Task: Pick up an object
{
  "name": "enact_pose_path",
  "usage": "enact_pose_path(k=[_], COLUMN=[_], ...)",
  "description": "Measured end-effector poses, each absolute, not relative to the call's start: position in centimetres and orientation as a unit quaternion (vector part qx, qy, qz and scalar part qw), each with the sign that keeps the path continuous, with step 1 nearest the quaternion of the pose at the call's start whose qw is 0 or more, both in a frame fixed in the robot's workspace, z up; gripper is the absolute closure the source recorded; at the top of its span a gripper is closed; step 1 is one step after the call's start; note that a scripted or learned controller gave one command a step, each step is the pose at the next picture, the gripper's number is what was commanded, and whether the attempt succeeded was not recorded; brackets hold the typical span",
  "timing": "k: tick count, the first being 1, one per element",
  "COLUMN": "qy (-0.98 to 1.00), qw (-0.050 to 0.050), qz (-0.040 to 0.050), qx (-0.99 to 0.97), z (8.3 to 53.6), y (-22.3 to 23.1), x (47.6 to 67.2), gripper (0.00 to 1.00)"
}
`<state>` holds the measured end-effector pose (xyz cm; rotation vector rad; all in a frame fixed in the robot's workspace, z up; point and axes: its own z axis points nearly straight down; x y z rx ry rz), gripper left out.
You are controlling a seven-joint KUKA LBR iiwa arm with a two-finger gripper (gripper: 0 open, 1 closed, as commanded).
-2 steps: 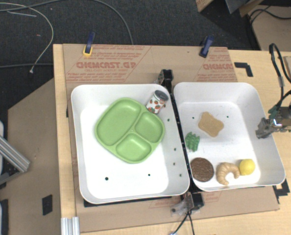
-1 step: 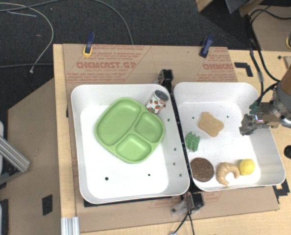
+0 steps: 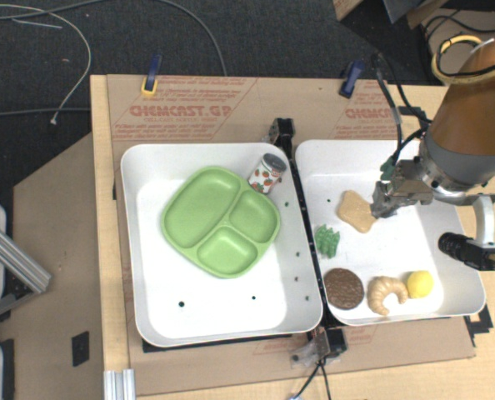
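The right bin (image 3: pixel 447 302) holds a tan slice of bread (image 3: pixel 357 211), a small green leafy piece (image 3: pixel 327 240), a round brown patty (image 3: pixel 344 287), a croissant (image 3: pixel 387 292) and a yellow lemon (image 3: pixel 419 284). My gripper (image 3: pixel 384 202) hangs low over the upper middle of this bin, right beside the bread's right edge. I see nothing held in it. The grey arm with its orange band reaches in from the upper right.
In the left bin (image 3: pixel 147 298) lies a green divided plate (image 3: pixel 221 222), with a small printed can (image 3: pixel 267 173) tipped at its upper right. A black clip (image 3: pixel 282 130) sits between the bins at the back. Cardboard lies under both bins.
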<state>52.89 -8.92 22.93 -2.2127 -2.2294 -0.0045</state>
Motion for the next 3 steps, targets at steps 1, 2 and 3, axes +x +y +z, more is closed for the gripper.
enact_pose_path(k=[1,2,3], qy=[-0.709,-0.709,-0.709], qw=[-0.001,0.0,0.0], qz=[-0.0019,-0.0009,-0.0014], qx=[-0.705,-0.705,-0.705], z=[23.9,22.6,21.7], y=[-4.2,0.7,5.9], x=[55.4,57.8,60.7], gripper=[1.0,1.0,1.0])
